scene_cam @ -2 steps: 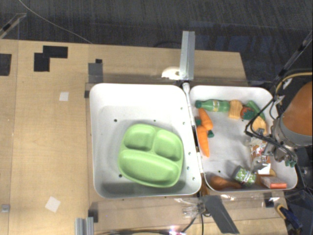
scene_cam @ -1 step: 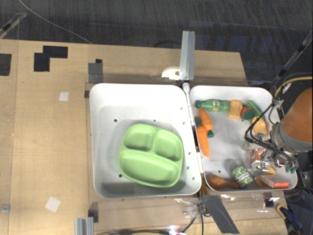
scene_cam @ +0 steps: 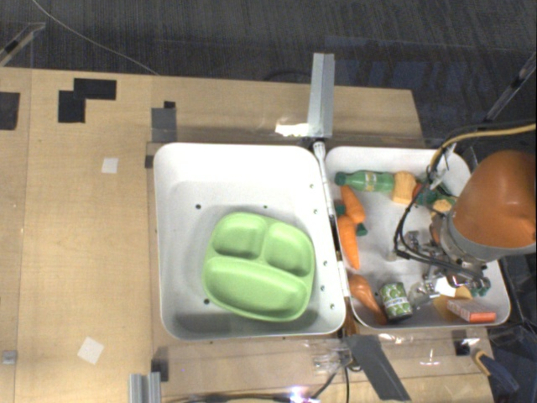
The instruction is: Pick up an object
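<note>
Starting at the far left of the bench (scene_cam: 75, 250), well away from the gripper (scene_cam: 445, 280), I note bare wood with a few black squares (scene_cam: 84, 95) near its back edge. Next comes the left bin (scene_cam: 180, 225), holding one green divided plate (scene_cam: 260, 265) that lies flat, well to the left of the gripper. The right bin (scene_cam: 377, 159) holds the loose items. Along its left wall, left of the gripper, lie an orange carrot-like piece (scene_cam: 348, 240) and a smaller orange piece (scene_cam: 353, 205) above it. A green bottle (scene_cam: 369, 180) lies on its side toward the back, beyond the gripper. Near the front wall, a brownish-orange item (scene_cam: 363, 290) rests beside a small green can (scene_cam: 395, 300), which sits just left of the gripper. The grey arm with its orange band (scene_cam: 501, 200) covers the bin's right half, wrist low over the contents. Whether the gripper is spread or closed, I cannot tell; cables and housing hide it. A red and tan piece (scene_cam: 470, 311) lies just right of it.
</note>
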{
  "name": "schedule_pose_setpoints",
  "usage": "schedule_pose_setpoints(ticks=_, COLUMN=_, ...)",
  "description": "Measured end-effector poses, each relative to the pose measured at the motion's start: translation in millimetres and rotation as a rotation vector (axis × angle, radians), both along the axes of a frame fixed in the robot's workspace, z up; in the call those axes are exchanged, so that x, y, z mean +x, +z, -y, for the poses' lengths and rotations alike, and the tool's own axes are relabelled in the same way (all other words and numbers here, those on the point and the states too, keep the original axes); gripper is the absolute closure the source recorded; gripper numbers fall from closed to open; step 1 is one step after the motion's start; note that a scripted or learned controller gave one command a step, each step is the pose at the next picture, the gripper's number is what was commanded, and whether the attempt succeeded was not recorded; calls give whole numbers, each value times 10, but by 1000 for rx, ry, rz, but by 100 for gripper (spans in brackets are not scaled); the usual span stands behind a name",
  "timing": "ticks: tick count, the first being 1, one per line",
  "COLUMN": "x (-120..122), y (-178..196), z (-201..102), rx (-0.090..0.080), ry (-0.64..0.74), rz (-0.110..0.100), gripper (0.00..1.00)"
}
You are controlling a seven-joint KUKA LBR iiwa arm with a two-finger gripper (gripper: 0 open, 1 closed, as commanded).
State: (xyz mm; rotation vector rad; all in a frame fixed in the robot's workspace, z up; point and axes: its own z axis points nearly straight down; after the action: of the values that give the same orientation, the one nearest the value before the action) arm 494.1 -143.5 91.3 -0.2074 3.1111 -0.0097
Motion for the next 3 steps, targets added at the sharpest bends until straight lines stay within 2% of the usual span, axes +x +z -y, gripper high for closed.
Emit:
schedule_pose_setpoints(ticks=1, x=64, y=143, z=-13, rx=-3, ry=6, rz=20, gripper=100)
schedule_pose_setpoints(ticks=2, x=578, y=1180, z=211, rx=-3, ry=233, rz=-8, gripper=100)
schedule_pose_setpoints(ticks=3, x=1131, y=2035, z=-121, rx=3, ry=62, rz=-8, gripper=100)
